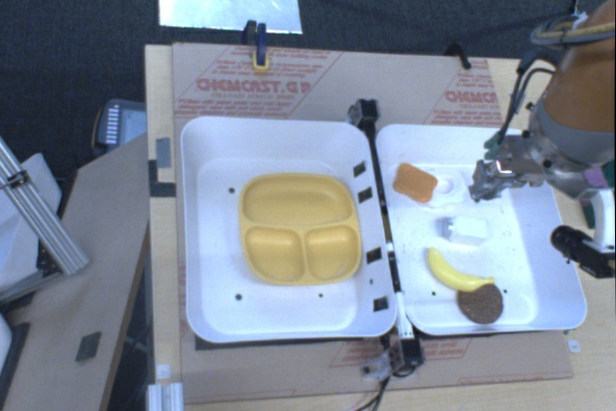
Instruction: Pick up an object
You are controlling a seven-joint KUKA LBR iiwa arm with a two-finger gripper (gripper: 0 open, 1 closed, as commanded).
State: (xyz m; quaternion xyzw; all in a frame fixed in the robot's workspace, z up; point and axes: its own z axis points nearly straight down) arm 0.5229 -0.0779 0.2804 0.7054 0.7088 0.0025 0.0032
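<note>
1. Objects for picking lie loose in the right bin (pixel 568 303) on the desk (pixel 289 77), spread apart so each can be reached alone: an orange block (pixel 416 182), a small white piece (pixel 466 229), a banana (pixel 454 271) and a brown disc (pixel 480 303).
2. The left bin (pixel 207 236) carries a yellow divided tray (pixel 298 228) with 3 compartments, probably a drop place.
3. The jaws (pixel 490 178) hover low over the right bin's upper part; how far apart they stand I cannot tell, and nothing shows between them.
4. The white piece lies just below and slightly left of the jaws; the orange block is near, to their left; the banana and disc are farther down.
</note>
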